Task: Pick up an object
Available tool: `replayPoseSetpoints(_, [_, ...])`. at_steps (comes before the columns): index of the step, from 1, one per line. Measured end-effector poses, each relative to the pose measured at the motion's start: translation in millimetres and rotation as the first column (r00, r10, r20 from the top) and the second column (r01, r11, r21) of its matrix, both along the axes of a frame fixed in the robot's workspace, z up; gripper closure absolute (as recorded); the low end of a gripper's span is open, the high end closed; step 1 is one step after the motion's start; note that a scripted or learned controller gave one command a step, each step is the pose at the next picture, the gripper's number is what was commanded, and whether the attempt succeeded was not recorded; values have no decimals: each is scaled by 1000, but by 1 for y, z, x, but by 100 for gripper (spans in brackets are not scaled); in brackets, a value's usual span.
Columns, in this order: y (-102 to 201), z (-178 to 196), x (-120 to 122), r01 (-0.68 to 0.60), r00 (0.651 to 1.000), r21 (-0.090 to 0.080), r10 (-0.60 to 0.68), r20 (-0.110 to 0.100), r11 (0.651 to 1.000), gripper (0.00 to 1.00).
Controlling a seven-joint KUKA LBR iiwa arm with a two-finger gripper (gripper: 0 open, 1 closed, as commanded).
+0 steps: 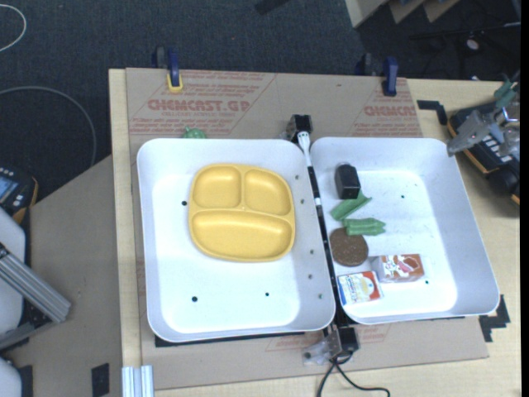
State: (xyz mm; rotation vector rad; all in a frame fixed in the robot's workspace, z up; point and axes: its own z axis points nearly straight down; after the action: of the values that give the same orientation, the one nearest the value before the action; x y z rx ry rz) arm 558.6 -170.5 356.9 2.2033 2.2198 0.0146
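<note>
Selecting a target comes first: the black block [347,181] lies at 11 o'clock in the right bin [463,246], clear of the green pieces [357,218] (best access). The gripper [496,122] waits at 3 o'clock beyond the bin; its opening cannot be determined. Descend vertically, centred.

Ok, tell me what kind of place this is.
Probably a robotics lab bench. Two shallow white plastic bins sit on a brown cardboard sheet held by blue clamps, with a yellow divided plastic tray and cables nearby.
</note>
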Motion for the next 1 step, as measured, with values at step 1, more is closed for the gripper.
replayPoseSetpoints(1, [58,128,-41,1,1000,2,-1,3,1000,0])
